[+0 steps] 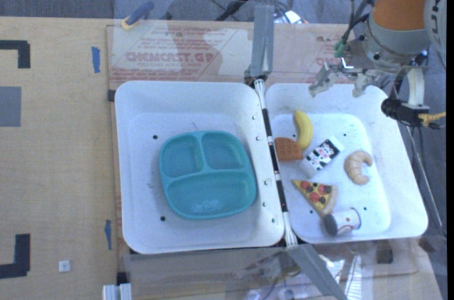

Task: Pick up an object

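Fixed overhead cam, slanted down, mid-range; both bins (pixel 135 150) in frame.

Pincer (pixel 342 84), open and empty, above the right bin's (pixel 404 181) far rim; banana (pixel 303 128), croissant (pixel 358 167), pizza slice (pixel 316 194) inside; left bin (pixel 135 171) holds a teal divided plate (pixel 206 174).

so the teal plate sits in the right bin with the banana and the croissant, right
Not quite. The camera view shows the teal plate alone in the left bin; the banana and croissant are in the right bin.
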Controlling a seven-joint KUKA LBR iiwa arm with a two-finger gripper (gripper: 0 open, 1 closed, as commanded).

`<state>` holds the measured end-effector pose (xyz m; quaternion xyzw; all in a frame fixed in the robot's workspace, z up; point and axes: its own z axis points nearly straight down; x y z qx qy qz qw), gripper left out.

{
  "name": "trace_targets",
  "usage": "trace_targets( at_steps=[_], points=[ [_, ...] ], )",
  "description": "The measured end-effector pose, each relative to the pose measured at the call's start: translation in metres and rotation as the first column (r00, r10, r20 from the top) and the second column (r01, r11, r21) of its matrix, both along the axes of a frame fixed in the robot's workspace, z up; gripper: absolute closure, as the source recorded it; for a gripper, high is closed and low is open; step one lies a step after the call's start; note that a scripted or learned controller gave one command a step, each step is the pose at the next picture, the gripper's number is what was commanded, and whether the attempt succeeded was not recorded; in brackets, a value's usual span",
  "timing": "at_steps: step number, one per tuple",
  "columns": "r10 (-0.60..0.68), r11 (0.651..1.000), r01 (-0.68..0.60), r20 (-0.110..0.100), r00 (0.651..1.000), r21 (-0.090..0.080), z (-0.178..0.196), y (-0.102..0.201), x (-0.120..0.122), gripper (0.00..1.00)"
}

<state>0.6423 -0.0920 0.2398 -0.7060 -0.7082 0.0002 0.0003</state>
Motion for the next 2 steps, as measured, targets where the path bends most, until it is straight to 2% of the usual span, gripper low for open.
trace_targets(
  at_steps=[1, 2],
  points=[
    [-0.034, 0.999, 0.034, 0.0, 0.999, 0.0, -0.104, 0.001, 0.016, 0.0],
    [-0.017, 1.0, 0.017, 0.004, 1.0, -0.001, -0.154, 0.003, 0.006, 0.0]
  ],
)
